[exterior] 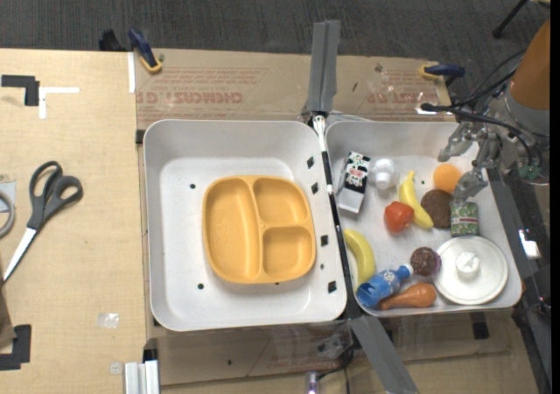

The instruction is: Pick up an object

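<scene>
My gripper point(463, 163) hangs over the right bin's point(411, 131) far right part, open, with nothing between its fingers. Just under and beside it lie an orange fruit point(446, 176), a brown round item point(436, 206) and a small green-and-white packet point(465, 219). Further left in the same bin are a black-and-white carton point(354, 180), a white ball point(383, 175), a small banana point(409, 197) and a red tomato point(398, 216). Along the near side lie a larger banana point(360, 252), a blue bottle point(381, 286), an orange drumstick-shaped toy point(411, 296), a dark purple ball point(425, 260) and a white lidded bowl point(471, 268).
A yellow divided plate point(259, 228) lies in the left bin point(166, 208). Scissors point(42, 200) rest on the wooden bench at the left. A grey divider bar point(324, 68) runs between the bins at the back. Cables hang at the far right.
</scene>
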Motion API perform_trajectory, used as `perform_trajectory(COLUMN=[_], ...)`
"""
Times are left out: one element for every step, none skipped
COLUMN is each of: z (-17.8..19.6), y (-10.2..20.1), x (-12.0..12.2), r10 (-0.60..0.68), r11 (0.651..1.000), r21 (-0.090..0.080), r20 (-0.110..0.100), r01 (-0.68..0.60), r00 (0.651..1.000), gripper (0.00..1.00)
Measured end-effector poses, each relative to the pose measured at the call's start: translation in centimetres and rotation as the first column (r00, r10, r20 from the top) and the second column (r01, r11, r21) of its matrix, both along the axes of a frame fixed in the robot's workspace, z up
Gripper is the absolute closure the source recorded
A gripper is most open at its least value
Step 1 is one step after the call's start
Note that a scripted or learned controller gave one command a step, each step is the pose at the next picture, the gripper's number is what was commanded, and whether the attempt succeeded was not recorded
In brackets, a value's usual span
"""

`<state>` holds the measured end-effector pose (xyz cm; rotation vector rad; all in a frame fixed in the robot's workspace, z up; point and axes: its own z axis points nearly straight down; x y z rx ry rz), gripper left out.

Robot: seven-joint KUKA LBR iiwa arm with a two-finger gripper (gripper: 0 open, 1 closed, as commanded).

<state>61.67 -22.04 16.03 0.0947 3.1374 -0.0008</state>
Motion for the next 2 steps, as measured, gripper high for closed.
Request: perform_trajectory(z=[-6.5, -6.7], y=[-0.1, 6.2], x=[4.0, 1.4], r10=[-0.073, -0.175], r11=[0.997, 0.985], r21=[-0.001, 0.0], r20=[0.006, 0.002], r01=[0.073, 0.175], r00=[0.997, 0.985], gripper=[0.0, 0.0])
